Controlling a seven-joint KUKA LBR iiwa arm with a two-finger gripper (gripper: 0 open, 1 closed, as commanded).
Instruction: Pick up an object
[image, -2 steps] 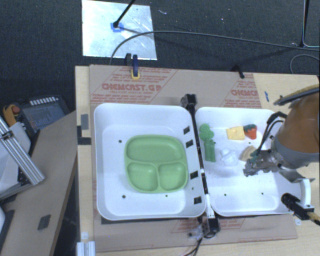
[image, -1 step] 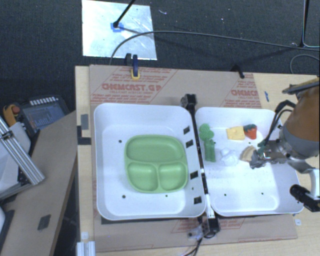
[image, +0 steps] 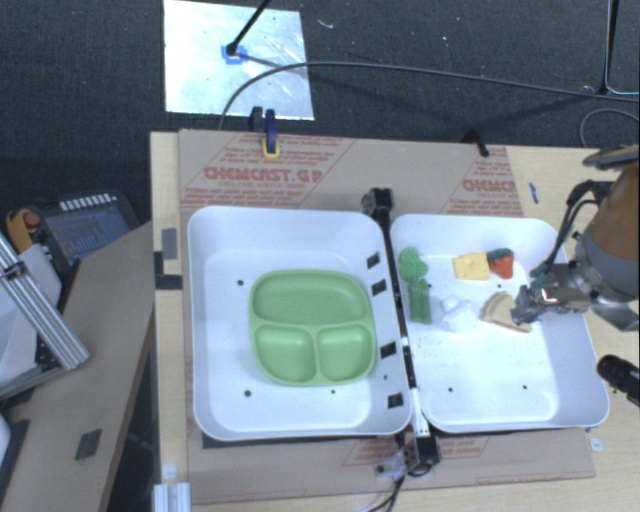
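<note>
The right bin holds several small objects. A green leafy toy lies along its left wall. A yellow block and a red piece sit near the back. A small white object rests in the middle. A tan wedge-shaped object lies right of it. My gripper comes in low from the right, its tip against the tan object's right end. The arm's wrist hides the contact.
The left bin holds a green divided plate. A black divider with clips runs between the bins. Cardboard lies under both. Cables cross the dark floor behind.
</note>
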